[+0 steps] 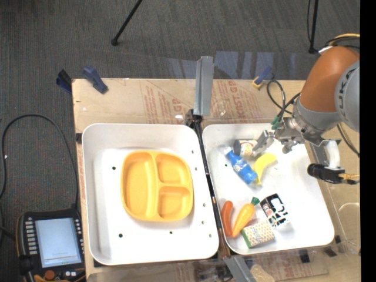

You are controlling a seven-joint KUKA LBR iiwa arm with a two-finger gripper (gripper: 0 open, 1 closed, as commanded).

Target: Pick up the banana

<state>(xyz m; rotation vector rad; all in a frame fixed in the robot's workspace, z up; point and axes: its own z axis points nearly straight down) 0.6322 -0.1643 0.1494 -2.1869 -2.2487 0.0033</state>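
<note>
Two bins [94, 157]: yellow plate [157, 185] left, banana [264, 163] right.

Arm [339, 93] — partial white lettering "KU" on grey housing. Cardboard sheet [147, 101] under the bins — faint red print, mirrored, unreadable. Nothing else legible.

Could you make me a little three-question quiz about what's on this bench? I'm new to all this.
1. True or false: the yellow plate lies in the left bin.
2. Which touches the banana? A) blue bottle B) carrot C) black-and-white box
3. Fill in: the end effector hangs over the ___ bin.

Key: 1 true; 2 A; 3 right.
</note>
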